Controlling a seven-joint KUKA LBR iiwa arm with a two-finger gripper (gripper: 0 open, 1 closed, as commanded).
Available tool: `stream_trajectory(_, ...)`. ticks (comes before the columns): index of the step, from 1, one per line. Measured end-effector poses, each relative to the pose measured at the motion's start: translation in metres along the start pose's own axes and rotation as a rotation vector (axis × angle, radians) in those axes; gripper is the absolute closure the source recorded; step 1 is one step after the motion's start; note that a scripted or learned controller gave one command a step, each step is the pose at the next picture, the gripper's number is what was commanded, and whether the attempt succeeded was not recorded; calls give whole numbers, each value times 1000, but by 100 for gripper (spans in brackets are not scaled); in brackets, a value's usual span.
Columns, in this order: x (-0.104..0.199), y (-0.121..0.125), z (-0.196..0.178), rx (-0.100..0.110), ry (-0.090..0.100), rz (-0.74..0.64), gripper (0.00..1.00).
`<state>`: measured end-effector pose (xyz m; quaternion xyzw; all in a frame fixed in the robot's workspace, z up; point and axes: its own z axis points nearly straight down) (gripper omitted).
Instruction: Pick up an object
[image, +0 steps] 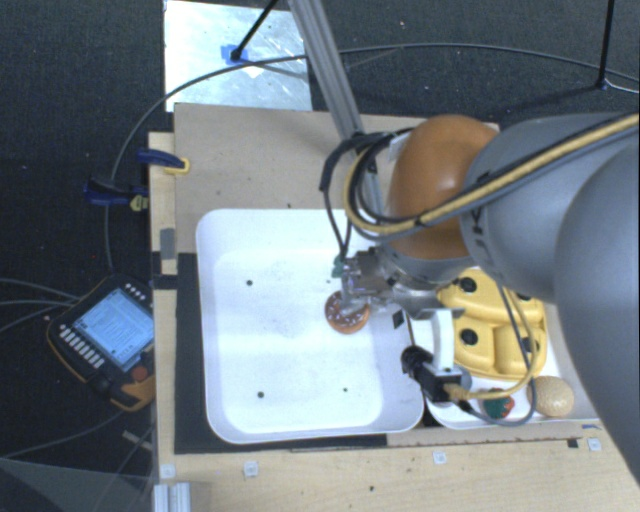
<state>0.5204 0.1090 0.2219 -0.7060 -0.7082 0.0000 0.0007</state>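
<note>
A small round brown object (347, 318) with a pale speckled face lies at the right side of the left white bin (250, 350). My gripper (349, 298) is directly over it, at or touching its top edge. The grey arm with its orange band reaches in from the right and covers most of the right bin. The wrist hides how the gripper meets the object.
The right bin (470, 418) holds a large yellow moulded object (492, 325), a tan ball (553, 396) and a small green and red item (497, 405). Cables hang from the wrist. A teach pendant (105, 335) lies off the bench at left.
</note>
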Motion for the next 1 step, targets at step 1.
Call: stream_trajectory(1, 0, 0, 0, 0, 0, 1, 0)
